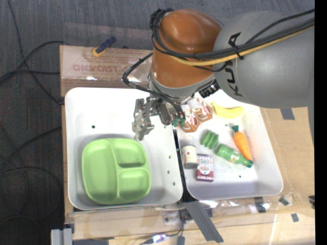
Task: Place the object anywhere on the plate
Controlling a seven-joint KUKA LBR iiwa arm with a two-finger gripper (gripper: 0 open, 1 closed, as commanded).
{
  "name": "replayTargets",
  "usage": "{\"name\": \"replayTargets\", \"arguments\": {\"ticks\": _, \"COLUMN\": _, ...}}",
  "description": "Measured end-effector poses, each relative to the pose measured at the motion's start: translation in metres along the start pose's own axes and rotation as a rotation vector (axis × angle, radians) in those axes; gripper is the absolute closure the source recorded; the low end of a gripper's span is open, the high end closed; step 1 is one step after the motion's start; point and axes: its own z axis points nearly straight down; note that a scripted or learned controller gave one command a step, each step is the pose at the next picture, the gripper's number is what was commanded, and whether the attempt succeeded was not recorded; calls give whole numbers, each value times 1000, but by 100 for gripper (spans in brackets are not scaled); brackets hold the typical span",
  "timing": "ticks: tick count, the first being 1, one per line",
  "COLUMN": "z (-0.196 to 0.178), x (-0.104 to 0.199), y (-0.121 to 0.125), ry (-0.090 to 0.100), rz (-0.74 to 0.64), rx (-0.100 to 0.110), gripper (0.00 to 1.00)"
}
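- Dark grey carpet (30,24) is being observed around the bench on the top and left sides, with black cables (11,75) being trailed across it.
- The grey arm (265,60) is being extended in from the right, and its orange band (184,40) is being held over the rear of the gap between the bins.
- A brown cardboard sheet (102,68) is being used as the bench surface. A small blue and yellow item (103,46) is being left on its far edge, and strips of grey tape (204,221) are being seen along the front.
- The left bin (82,111) and the right bin (265,177) are being kept side by side, edges touching.
- A green divided plate (116,171) is being borne in the front part of the left bin.
- The gripper (144,121) is being held over the left bin, just behind the plate's rear edge. Whether it is wide, narrow or gripping something cannot be told.
- The loose objects are all being kept in the right bin, apart from the plate: a banana (227,111), a carrot (242,143), a green bottle (232,155), a green ridged piece (208,139), a small can (189,156) and a red box (205,168). Which of them is the task's object cannot be told.
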Motion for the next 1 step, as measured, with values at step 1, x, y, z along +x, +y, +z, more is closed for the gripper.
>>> {"name": "replayTargets", "arguments": {"ticks": 1, "z": 31, "x": 51, "y": 41, "ry": 4, "rz": -206, "rx": 0, "gripper": 100}}
